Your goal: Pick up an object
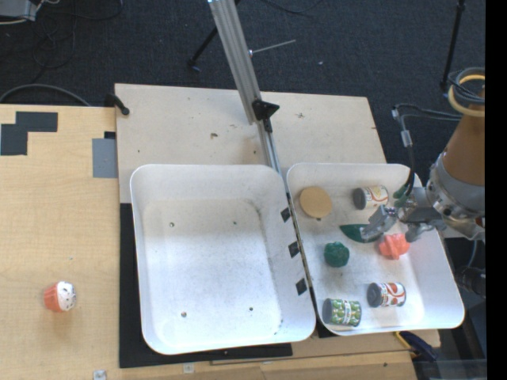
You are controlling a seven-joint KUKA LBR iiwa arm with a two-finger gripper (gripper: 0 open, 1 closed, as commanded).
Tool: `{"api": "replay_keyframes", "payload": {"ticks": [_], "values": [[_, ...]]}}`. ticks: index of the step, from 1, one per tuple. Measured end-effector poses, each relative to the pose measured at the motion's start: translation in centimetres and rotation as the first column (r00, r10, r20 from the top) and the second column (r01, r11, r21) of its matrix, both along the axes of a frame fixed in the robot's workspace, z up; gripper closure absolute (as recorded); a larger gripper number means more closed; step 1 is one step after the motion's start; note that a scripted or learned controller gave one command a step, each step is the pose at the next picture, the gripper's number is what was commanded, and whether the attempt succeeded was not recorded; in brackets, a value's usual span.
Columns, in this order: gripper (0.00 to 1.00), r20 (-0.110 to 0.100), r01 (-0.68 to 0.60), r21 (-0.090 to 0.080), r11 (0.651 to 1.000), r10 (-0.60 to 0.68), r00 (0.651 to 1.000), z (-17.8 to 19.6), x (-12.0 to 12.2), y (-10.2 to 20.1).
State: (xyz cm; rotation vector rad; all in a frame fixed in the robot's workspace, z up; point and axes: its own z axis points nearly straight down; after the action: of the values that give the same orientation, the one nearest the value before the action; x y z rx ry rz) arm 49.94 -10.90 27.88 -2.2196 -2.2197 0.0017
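In the right bin [444, 311] lie a tan round disc [316, 203], a small can lying on its side [371, 196], a dark green flat piece [355, 232], a green ball [337, 254], an orange-red lump [394, 246], a red and white can [386, 294] and a green-labelled can [342, 312]. My gripper [383, 221] reaches in from the right and hangs low over the bin, between the small can and the orange-red lump, close to the dark green piece. I see nothing between its fingers.
The left bin [150, 212] stands beside the right one. A slanted metal rail [238, 54] runs from the back to the divide between the bins. A small orange and white toy [60, 297] lies on the wooden table at the far left.
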Motion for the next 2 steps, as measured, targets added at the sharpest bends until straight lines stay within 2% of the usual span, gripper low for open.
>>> {"api": "replay_keyframes", "payload": {"ticks": [1,2], "values": [[0.00,0.001,0.003,0.000,1.000,-0.003,1.000,0.0,0.0,-0.1],[0.00,-0.007,0.001,0.001,1.000,-0.001,1.000,-6.4,0.1,0.2]]}}
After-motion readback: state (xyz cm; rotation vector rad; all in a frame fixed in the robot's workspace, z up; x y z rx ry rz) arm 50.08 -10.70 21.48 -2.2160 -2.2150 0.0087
